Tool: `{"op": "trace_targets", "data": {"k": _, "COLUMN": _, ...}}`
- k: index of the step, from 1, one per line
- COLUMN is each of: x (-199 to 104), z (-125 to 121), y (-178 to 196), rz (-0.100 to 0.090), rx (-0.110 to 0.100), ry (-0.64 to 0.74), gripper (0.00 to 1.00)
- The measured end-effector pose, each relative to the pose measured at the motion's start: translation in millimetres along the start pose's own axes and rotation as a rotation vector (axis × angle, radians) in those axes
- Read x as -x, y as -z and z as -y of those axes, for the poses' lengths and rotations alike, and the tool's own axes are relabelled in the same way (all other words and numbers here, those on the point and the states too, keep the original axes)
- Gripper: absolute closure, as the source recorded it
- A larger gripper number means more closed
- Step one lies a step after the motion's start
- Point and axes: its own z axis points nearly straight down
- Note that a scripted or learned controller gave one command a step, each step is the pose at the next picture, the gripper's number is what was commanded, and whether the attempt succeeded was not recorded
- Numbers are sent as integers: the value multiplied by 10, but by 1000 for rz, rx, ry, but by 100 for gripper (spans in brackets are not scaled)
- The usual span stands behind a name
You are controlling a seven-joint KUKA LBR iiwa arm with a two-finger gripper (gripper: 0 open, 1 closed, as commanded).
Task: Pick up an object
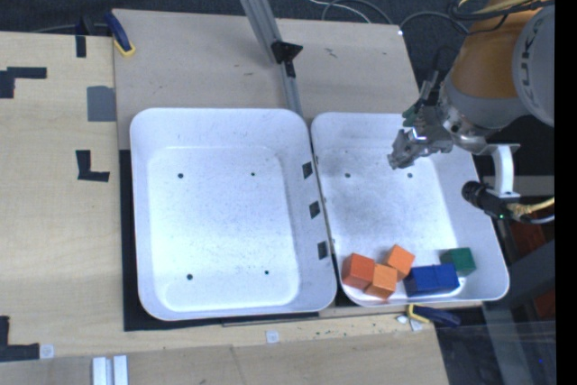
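- The gripper hangs over the far part of the right bin, close to that bin's right wall, with the grey arm and its orange band reaching in from the right.
- Whether the gripper is clenched or released cannot be told from this slanted view; nothing shows between its tips.
- The objects lie well apart from the gripper, clustered along the near edge of the right bin.
- Three orange blocks sit touching one another at the near left of that cluster.
- A blue block lies just to their right, with a green block beside it, slightly farther back.
- The left bin stands beside the right one.
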Motion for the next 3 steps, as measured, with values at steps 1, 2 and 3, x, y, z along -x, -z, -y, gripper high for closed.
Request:
{"op": "trace_targets", "data": {"k": 1, "x": -43, "z": -250, "y": -371, "rz": 1, "rx": -5, "ry": 1, "gripper": 100}}
{"op": "trace_targets", "data": {"k": 2, "x": 96, "z": 62, "y": -325, "rz": 1, "rx": -5, "ry": -1, "gripper": 100}}
{"op": "trace_targets", "data": {"k": 3, "x": -476, "z": 522, "y": -54, "rz": -3, "rx": -4, "ry": 5, "gripper": 100}}
